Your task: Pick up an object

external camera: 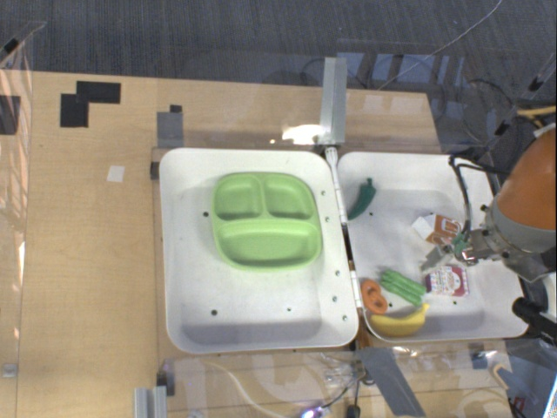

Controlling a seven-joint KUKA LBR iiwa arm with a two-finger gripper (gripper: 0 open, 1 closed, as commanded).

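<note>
Packet (446, 280) lies just beside pincer (441, 255), near bin's (409, 168) right edge.

- The bench (87, 259) looks like pale, matt wood.
- Both white bins, the left bin (187, 312) and the right bin (400, 168), seem smooth plastic with a soft sheen.
- The green divided plate (265, 219) looks like smooth, semi-matt plastic.
- The banana (399, 322) looks smooth and slightly glossy, like plastic.
- The packet (446, 280) has a printed, paper-like surface.
- The post (334, 98) between the bins looks like brushed grey metal.
- The floor (218, 20) looks like rough, dark carpet.
</note>
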